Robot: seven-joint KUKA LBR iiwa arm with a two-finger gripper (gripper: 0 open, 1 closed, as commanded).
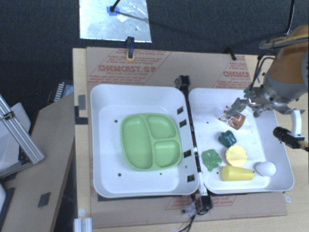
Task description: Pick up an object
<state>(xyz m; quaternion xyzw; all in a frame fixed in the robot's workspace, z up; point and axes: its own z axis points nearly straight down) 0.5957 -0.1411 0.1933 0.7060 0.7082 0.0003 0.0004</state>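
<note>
Gripper low over right bin, touching a small brown packet; we can't tell whether it's clenched or released. Arm cut off at right.

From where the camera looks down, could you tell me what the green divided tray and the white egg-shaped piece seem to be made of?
The green divided tray looks like moulded plastic with a matte, even pale green surface; its three compartments have soft rounded edges. The white egg-shaped piece looks like smooth plastic, perhaps slightly glossy, given its bright uniform surface, though at this size a real egg cannot be ruled out.
</note>
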